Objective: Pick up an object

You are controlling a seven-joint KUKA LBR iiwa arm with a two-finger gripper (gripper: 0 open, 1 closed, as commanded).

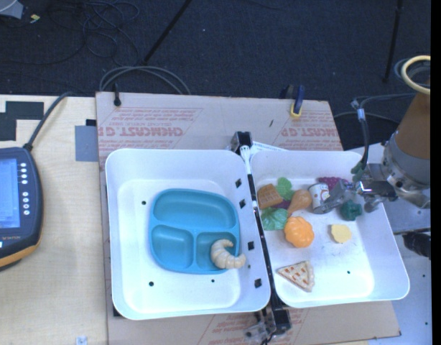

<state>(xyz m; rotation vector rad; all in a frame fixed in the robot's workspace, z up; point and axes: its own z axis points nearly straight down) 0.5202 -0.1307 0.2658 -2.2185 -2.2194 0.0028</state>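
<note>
1. I see two white bins side by side on a cardboard sheet (206, 124): the left bin (127, 192) and the right bin (378, 264).
2. In the left bin lies a blue divided plate (181, 228), near the bin's middle.
3. A pale, curved croissant (226, 254) rests in the plate's lower right compartment, close to the wall shared with the right bin.
4. The arm (416, 139) comes in over the right bin's right edge, its orange band showing above the wrist.
5. The gripper (334, 201) is down in the upper half of the right bin, among the toys there; I cannot tell how its jaws stand, nor whether anything sits between them.
6. Just beside the gripper I make out a purple piece (335, 185), a dark green piece (350, 210) and a small white can (319, 192); they are too crowded for me to say which ones touch it.
7. Toward the right bin's upper left corner lie a brown item (269, 196), green leafy pieces (276, 219) and a carrot-like piece (300, 200), bunched together.
8. An orange (299, 231) sits near the bin's middle, with a small yellow piece (340, 233) to its right, apart from it.
9. A pizza slice (296, 274) lies near the right bin's front edge.
10. A handheld control pad (8, 200) sits on the bench at the far left, well apart from both bins.
</note>
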